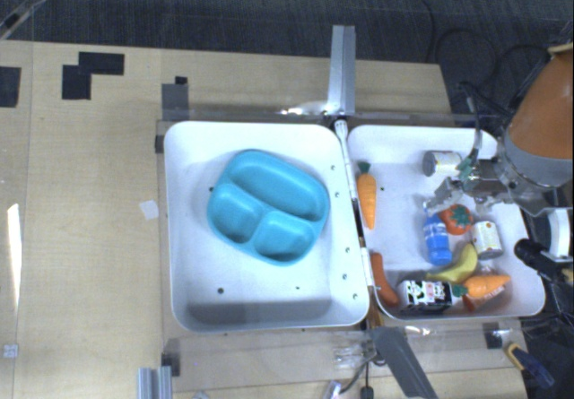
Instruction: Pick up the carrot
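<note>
- Grey metal gripper (pixel 451 194) hangs low over the middle of the right bin (pixel 395 148), at the end of the arm (pixel 547 119) with its orange band; its fingers are hard to make out against the clutter, so I cannot tell how far apart they stand or whether they touch anything.
- One carrot (pixel 366 199), a smooth orange cone with a green top, lies along the left wall of the right bin, green end toward the far edge, well apart from the gripper.
- Just below the gripper sit a small red-orange round piece (pixel 458 219) and one blue bottle (pixel 437 242), close together.
- One yellow banana (pixel 457 264), curved, lies near the front edge, beside a second orange carrot-like toy (pixel 487 286) at the front right corner.
- One black-and-white box (pixel 426 294) rests against the front wall; a reddish sausage shape (pixel 379 273) lies along the front left corner.
- One grey can (pixel 440 161) lies near the far edge, and a small white cylinder (pixel 485 237) sits toward the right wall.
- One blue plastic plate (pixel 267 204), glossy, with three compartments, sits in the middle of the left bin (pixel 193 236).
</note>
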